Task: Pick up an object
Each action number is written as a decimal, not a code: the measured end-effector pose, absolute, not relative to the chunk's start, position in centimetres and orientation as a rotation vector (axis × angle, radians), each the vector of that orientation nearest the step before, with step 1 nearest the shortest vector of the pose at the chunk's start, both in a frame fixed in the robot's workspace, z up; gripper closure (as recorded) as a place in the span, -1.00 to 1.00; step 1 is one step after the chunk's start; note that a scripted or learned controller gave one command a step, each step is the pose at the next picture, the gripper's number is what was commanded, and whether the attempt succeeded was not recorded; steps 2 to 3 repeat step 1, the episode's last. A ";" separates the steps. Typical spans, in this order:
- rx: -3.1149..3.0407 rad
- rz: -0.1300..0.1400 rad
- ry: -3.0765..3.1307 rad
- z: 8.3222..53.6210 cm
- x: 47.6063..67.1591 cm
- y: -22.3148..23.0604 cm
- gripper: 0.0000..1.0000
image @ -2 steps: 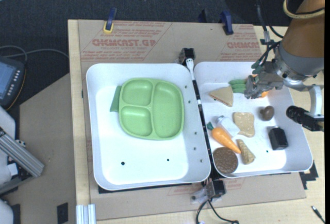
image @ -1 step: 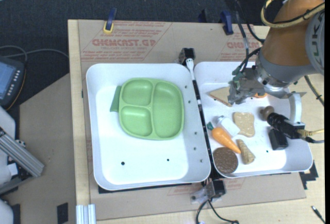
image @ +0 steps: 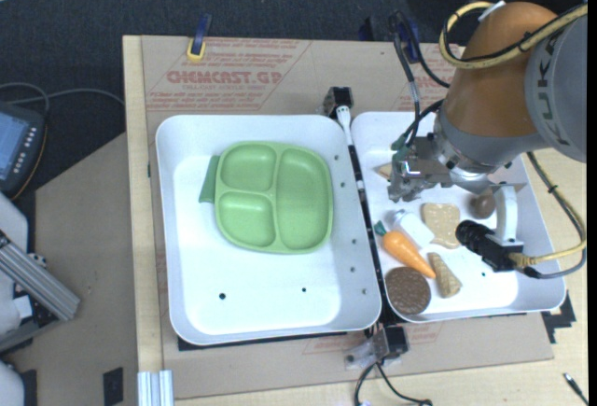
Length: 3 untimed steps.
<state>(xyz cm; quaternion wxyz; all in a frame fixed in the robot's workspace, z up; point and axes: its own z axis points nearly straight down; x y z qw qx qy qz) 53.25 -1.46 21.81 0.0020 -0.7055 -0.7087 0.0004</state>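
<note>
Camera view: the gripper (image: pixel 406 189) hangs low over the right bin (image: pixel 522 287), at its inner side. Is it spread or pressed together? I cannot tell; the wrist hides that end from above. Nothing can be seen pinched in it.

Candidates crowd close. The carrot (image: pixel 408 249) lies just beside the gripper, on the side toward the bin's near rim, slanting away from it. The pale slice (image: pixel 439 218) sits just beside the gripper too, on the arm's side. Further on past the carrot lie the brown disc (image: pixel 408 290) and a tan stick (image: pixel 447 275), which touches the disc's edge. Well away on the far side from the arm, the green plate (image: pixel 275 197) rests in the left bin (image: pixel 173 236).

My call: the carrot is the best bet. Come down across its thick middle, squarely crosswise, so the taper doesn't squirt it out. Keep clear of the slice, and close firmly before lifting.
</note>
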 end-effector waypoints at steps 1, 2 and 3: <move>-2.213 -0.002 -2.226 22.3 52.8 3.0 1.00; -2.213 -0.002 -2.226 22.3 52.8 3.0 1.00; -2.213 -0.002 -2.226 22.3 52.8 3.0 1.00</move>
